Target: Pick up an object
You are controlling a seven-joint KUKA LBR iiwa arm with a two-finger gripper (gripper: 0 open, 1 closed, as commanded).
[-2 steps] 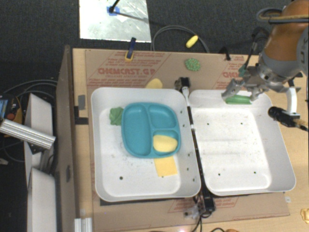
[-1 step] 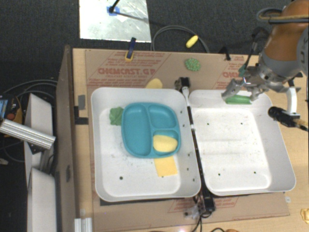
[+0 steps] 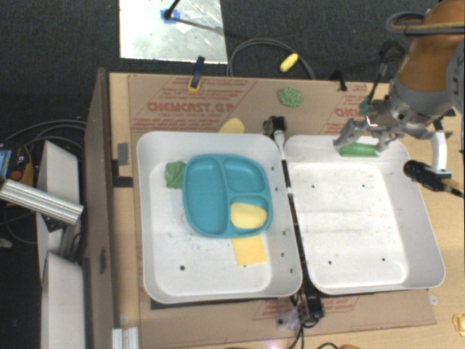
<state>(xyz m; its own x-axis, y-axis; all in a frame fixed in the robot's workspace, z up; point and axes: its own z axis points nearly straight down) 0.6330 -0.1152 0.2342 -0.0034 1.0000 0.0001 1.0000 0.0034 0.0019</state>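
1. We see the grey arm (image 3: 429, 64) with its orange band reaching in from the right, over the far right corner of the right bin (image 3: 363, 224).
2. The tool (image 3: 368, 138) hangs at the far edge of that bin, with a green, elongated object (image 3: 358, 150) lying right under its fingers, at the bin's far rim.
3. We cannot tell whether the fingers are apart or together, nor whether they clasp the green object; the piece looks to be touching or just below them.
4. In the left bin (image 3: 163, 267) we see a teal divided plate (image 3: 214, 195), roughly in the middle.
5. A yellow rounded item (image 3: 248, 215) sits in the plate's near right compartment.
6. A flat yellow square (image 3: 250, 251) lies on the bin floor just in front of the plate, touching or nearly touching its rim.
7. A small green leafy piece (image 3: 175, 173) lies against the plate's left side.
8. Behind the bins, on the brown surface (image 3: 182, 107), we note a green round piece (image 3: 290, 97), and a pale yellow piece (image 3: 232, 126) at the far rim of the left bin.
9. Farther back, off the surface, a small yellow object (image 3: 289, 62) lies near a dark cable.
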